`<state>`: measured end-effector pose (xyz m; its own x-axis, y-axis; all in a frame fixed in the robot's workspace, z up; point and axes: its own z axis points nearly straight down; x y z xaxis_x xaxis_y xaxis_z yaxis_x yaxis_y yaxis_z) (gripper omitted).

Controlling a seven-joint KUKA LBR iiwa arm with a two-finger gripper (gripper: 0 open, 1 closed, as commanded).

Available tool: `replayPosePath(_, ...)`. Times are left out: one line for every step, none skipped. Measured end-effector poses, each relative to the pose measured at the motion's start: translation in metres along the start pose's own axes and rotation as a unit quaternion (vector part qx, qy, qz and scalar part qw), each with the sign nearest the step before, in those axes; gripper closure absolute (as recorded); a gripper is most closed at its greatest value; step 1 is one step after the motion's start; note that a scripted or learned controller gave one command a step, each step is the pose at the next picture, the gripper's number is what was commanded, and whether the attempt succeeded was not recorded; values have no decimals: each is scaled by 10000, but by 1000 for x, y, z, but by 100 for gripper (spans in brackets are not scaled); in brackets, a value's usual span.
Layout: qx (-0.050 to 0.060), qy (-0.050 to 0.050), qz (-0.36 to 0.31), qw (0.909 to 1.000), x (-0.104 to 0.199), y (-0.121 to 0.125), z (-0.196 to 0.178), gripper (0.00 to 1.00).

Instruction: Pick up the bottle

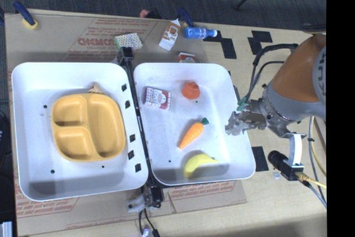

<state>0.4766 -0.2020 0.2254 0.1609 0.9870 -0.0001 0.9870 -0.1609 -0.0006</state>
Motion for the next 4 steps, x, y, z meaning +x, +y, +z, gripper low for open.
replayPosePath(20,12,-691,9976,-1,0,14,100)
replayPosePath(24,18,-1471,9891,-4,0,21,100)
replayPosePath(28,22,-2455,9694,-8,1,20,100)
replayPosePath(5,1,-719,9974,-9,1,17,100)
